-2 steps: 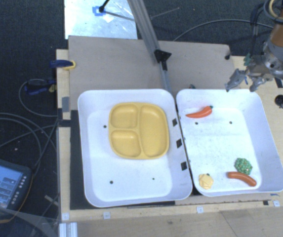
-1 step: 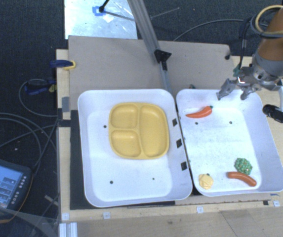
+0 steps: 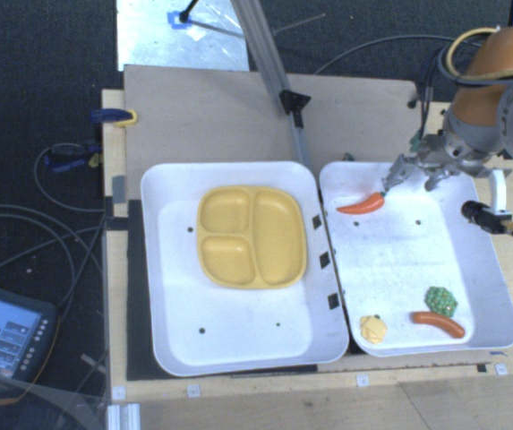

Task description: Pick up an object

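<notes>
An orange-red carrot-like piece (image 3: 361,205) lies at the far left of the right bin (image 3: 399,258). My gripper (image 3: 410,184) hangs over that bin's far edge, just right of the piece. Its fingers stand open and spread. The left fingertip (image 3: 389,184) is at the piece's right end, and nothing sits between the two fingers. Near the bin's front lie a green broccoli-like lump (image 3: 440,300), an orange sausage-shaped piece (image 3: 438,324) and a small yellow item (image 3: 373,329).
The left bin (image 3: 171,285) holds a yellow divided plate (image 3: 252,236). A grey pole (image 3: 269,52) slants down to the bench behind the two bins. Cables and a pendant lie on the floor at left.
</notes>
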Robot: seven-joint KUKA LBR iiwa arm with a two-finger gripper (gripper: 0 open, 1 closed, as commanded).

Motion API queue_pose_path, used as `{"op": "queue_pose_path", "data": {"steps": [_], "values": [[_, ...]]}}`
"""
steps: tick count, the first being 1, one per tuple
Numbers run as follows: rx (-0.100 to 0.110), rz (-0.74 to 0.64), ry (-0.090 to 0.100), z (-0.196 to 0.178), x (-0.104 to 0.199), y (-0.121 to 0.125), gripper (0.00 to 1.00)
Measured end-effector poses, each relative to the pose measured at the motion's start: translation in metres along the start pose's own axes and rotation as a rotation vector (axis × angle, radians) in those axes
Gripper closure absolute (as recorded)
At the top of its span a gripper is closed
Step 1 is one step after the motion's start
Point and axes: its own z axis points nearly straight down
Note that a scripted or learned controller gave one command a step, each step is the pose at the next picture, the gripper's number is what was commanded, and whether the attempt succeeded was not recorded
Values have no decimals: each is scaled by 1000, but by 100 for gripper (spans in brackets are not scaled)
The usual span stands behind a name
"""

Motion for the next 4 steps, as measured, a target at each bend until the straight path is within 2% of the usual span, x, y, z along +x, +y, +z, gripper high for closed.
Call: {"op": "queue_pose_path", "data": {"steps": [1,2,4], "values": [[-8,-2,-3,-15,-1,2,100],[-8,7,-1,-67,-6,-5,100],[-10,1,-2,-167,-10,1,100]]}}
